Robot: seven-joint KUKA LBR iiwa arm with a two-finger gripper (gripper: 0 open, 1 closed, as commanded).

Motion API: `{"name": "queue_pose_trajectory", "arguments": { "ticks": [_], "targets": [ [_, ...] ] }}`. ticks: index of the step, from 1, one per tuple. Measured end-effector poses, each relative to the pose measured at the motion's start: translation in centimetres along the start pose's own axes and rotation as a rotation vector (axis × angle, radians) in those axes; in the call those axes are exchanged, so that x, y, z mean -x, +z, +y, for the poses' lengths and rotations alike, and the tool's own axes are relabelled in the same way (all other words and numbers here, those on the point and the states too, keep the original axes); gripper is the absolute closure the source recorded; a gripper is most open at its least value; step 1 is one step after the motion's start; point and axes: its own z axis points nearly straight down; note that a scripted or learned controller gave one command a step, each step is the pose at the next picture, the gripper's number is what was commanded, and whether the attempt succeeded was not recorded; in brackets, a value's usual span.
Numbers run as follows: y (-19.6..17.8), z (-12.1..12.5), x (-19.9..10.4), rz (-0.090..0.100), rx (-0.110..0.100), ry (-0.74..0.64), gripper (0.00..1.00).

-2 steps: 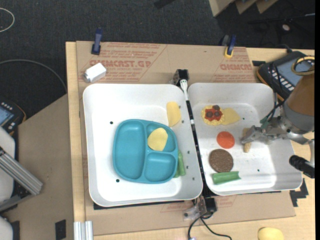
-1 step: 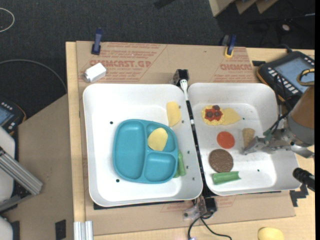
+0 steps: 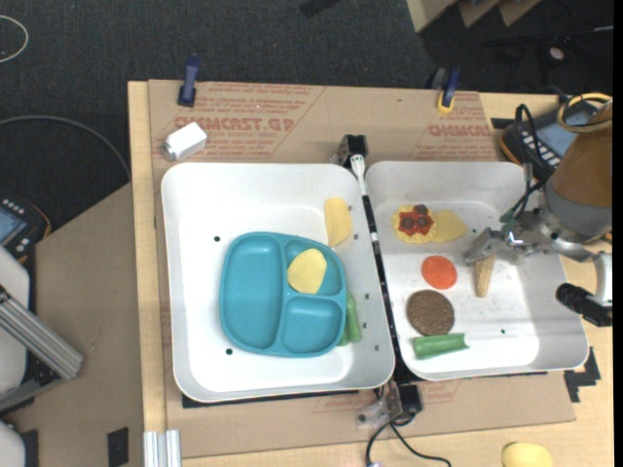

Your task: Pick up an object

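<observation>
The gripper [image 3: 490, 246] is seen over the right bin [image 3: 545, 353], its fingers slightly parted just above a tan cone-shaped piece [image 3: 483, 278]; nothing is pinched. Beside it lie an orange disc [image 3: 439, 271], a brown patty [image 3: 429, 311], a green strip [image 3: 439, 344] and a yellow-and-red piece [image 3: 424, 224]. In the left bin [image 3: 195, 358], a teal divided plate [image 3: 263, 295] carries a yellow piece [image 3: 308, 271].

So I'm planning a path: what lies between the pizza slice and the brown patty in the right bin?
In the camera view, an orange disc lies between the pizza slice and the brown patty.
</observation>
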Motion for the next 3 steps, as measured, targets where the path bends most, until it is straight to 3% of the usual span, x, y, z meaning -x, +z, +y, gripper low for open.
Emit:
{"name": "queue_pose_trajectory", "arguments": {
  "ticks": [1,2,3],
  "targets": [
    [-1.2,-0.1,0.5,-0.013,0.006,0.004,1.0],
    [-0.1,-5.4,0.8,-0.012,0.0,0.011,1.0],
    [-0.1,-4.0,0.8,-0.016,0.007,0.007,1.0]
  ]
}}
